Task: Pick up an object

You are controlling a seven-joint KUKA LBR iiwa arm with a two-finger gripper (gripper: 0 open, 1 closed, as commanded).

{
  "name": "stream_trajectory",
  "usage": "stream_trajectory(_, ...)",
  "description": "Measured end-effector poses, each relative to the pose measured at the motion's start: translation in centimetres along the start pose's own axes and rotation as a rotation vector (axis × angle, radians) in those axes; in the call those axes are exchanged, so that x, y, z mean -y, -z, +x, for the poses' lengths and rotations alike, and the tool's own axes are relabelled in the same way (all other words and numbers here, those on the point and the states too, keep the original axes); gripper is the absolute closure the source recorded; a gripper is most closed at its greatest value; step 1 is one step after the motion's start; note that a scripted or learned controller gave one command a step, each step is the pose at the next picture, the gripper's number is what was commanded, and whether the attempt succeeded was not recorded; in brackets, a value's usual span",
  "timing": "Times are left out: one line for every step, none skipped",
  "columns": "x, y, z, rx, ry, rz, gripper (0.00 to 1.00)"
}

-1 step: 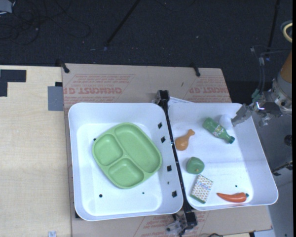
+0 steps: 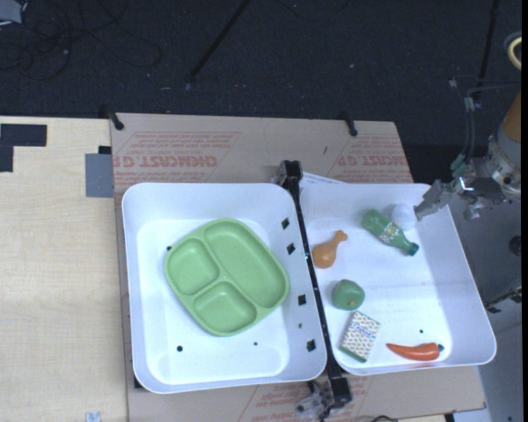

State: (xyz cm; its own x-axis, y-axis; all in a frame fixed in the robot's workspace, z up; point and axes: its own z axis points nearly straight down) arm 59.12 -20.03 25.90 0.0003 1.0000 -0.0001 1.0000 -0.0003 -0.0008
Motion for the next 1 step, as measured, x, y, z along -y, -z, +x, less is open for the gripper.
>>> stream_trajectory(0.41, -4.57, 0.73, -0.001, 0.0, 0.004, 0.0)
